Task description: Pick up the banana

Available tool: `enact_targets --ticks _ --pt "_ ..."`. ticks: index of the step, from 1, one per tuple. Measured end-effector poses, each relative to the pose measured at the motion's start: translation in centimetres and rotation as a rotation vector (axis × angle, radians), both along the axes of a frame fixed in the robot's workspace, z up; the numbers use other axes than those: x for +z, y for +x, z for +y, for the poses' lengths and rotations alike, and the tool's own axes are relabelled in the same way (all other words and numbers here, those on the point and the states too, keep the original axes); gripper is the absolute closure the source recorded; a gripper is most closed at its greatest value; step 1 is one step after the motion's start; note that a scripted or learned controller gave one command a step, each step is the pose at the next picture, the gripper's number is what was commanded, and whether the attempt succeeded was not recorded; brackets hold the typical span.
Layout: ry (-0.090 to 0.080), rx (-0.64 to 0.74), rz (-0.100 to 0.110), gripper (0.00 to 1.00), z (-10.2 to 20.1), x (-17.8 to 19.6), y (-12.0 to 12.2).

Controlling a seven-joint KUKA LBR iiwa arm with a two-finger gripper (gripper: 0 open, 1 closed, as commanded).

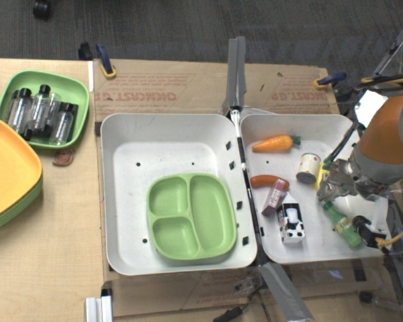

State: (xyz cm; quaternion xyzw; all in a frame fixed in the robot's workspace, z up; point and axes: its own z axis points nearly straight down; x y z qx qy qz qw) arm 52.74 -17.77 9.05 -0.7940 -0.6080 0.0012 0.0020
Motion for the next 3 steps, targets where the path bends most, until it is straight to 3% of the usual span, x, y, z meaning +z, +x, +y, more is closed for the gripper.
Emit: enact_targets --ticks 3 --pt "0.001 0.000 0.006 1.00 -0.3 2.5 -0.2"
